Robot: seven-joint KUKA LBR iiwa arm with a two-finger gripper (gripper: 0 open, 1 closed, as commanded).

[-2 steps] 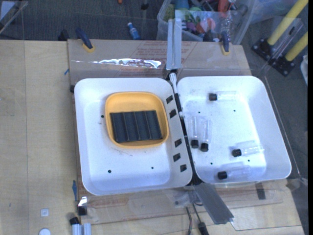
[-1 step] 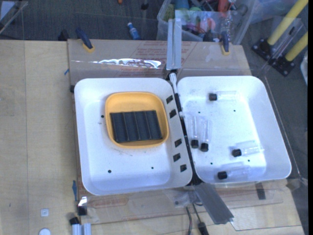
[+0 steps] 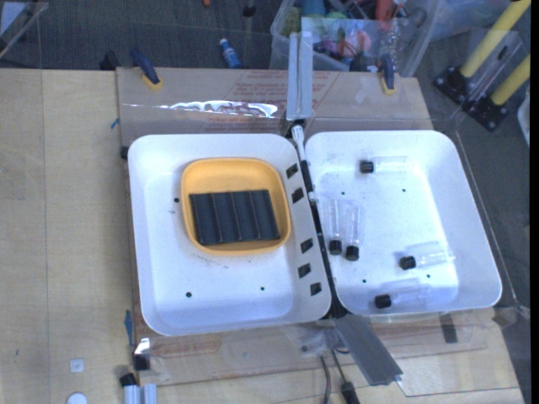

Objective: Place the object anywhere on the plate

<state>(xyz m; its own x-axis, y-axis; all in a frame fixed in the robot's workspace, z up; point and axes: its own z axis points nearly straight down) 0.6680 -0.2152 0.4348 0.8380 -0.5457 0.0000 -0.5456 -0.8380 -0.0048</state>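
Yellow is the first colour I see: a yellow plate (image 3: 194, 183) with round corners sits in the left bin (image 3: 160, 293), a bit toward 12 o'clock from the bin's middle. On the plate lies a dark block (image 3: 234, 217) with ridges running across its top. It lies flat, all of it inside the plate's rim, more toward the 6 o'clock side of the plate. The rest of the plate's floor shows as a yellow strip at 12 o'clock from the block.

At 3 o'clock from the plate is the right bin (image 3: 472, 225), touching the left bin along one edge. Small black tabs (image 3: 306, 245) run in a row down that shared edge. In the right bin lie some clear tubes with black caps. One tube (image 3: 386, 166) is at the 12 o'clock end. Two tubes (image 3: 342, 225) lie side by side near the shared edge. Another tube (image 3: 428, 257) is at about 4 o'clock in the bin, and the last tube (image 3: 406, 297) lies near the 6 o'clock wall. All the tubes are well apart from the plate.

Both bins rest on a light wooden worktop (image 3: 59, 225). At 12 o'clock from the bins, a grey metal bar (image 3: 299, 70) stands between two blue clamps (image 3: 148, 72). Behind it is a clear tub (image 3: 362, 15) full of bright things.

How the jaws stand, I cannot tell.
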